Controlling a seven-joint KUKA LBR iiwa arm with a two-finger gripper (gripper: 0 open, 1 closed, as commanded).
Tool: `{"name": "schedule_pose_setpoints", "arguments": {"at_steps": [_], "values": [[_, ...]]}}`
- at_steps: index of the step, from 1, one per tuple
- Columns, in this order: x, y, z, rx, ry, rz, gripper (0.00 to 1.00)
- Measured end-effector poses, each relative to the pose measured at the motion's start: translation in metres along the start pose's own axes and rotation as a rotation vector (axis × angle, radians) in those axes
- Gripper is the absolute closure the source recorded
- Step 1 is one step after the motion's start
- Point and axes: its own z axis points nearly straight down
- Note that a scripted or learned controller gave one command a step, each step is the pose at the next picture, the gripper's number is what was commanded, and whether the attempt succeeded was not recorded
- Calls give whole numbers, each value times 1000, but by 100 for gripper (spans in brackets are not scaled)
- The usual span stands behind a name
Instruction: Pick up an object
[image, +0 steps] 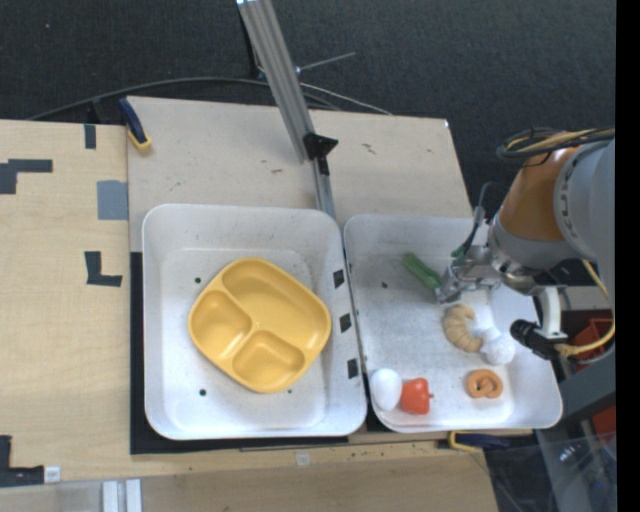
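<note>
In the right bin (400, 320) my gripper (452, 287) reaches down from the right, its tip just right of a green stick-shaped piece (420, 268) and just above a tan croissant (461, 327). A white lump (494, 346) lies against the croissant's right side. An orange ring-shaped piece (484, 384) lies near the bin's front right. A red pepper (415, 396) and a white egg (385, 386) rest at the front left corner. I see nothing held between the fingers.
The left bin (165, 300) holds a yellow divided plate (260, 323). A grey metal pole (290, 100) slants down from the top to the gap between the bins. Cables run beside the arm on the right.
</note>
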Motion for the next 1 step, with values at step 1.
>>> {"name": "schedule_pose_setpoints", "arguments": {"at_steps": [1], "values": [[4, 4, -63, -7, -1, 1, 100]]}}
